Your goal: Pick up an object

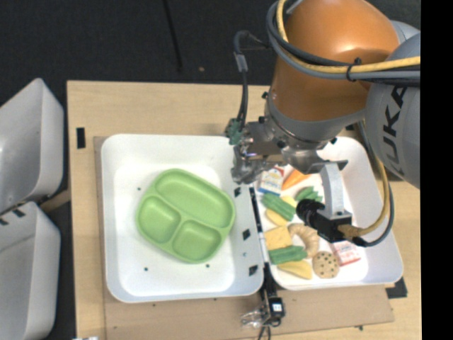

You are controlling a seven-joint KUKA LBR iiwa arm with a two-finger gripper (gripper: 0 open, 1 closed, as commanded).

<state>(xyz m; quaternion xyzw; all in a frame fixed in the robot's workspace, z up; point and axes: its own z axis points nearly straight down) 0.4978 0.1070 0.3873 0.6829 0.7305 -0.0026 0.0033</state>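
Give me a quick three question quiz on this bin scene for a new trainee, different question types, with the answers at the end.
1. True or false: the green divided plate lies in the left bin.
2. Which bin is the end effector over? A) left B) right C) the divide between them
3. Fill in: the round speckled item near the right bin's front edge looks like a ____.

Key: 1 true; 2 C; 3 cookie.

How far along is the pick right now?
Done: the grey arm with the orange band has reached over the right white bin, above the pile of small toy food pieces. In hand: nothing visibly lifted. Left: grasping and raising one piece. The green divided plate lies in the left white bin.
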